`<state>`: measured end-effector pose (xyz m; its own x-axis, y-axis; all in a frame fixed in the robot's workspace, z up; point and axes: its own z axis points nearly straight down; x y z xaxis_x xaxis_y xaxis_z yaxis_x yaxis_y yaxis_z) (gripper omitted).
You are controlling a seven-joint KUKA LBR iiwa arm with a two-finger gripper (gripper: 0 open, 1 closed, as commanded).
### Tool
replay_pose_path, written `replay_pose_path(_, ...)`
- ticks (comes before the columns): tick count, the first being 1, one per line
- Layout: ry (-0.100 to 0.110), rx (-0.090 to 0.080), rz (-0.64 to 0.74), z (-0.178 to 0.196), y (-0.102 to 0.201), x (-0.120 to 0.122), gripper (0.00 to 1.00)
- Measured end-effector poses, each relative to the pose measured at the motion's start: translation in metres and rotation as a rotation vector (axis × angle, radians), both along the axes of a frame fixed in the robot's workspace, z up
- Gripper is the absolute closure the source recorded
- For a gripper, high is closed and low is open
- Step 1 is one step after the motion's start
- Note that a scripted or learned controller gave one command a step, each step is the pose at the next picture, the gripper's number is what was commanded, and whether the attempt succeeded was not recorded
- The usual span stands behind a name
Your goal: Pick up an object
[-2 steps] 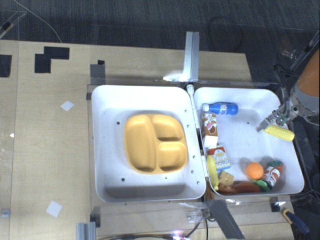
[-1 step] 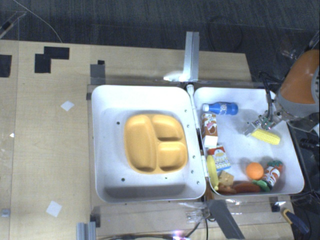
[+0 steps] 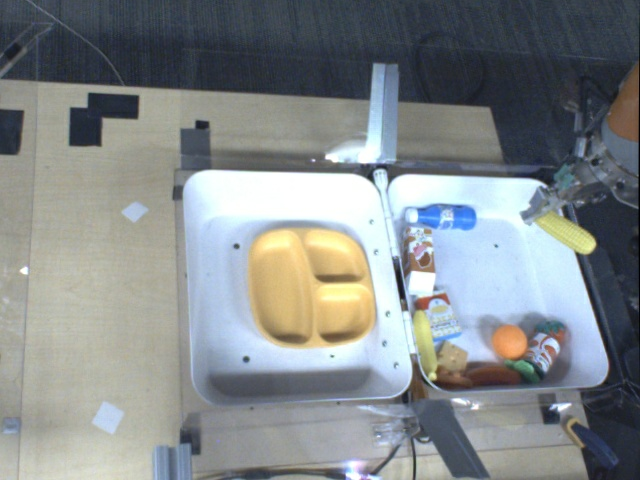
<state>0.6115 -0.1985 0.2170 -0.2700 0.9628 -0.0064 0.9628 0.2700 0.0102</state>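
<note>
Corn, a yellow plastic cob (image 3: 567, 232), hangs pinched between the fingers of my grey two-finger gripper (image 3: 545, 208) above the right-hand shallow white bin (image 3: 500, 268), raised, I judge, to clear the toy food along the near wall.

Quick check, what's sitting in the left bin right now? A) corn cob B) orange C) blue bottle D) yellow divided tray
D: the yellow divided tray lies in the middle of the left bin, while the blue bottle, orange and corn cob are all in the right bin.
</note>
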Motion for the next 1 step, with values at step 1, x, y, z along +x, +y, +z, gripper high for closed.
replay_pose_path(1,0.005,0.005,-0.311,0.0049,0.052,0.0216,1.0)
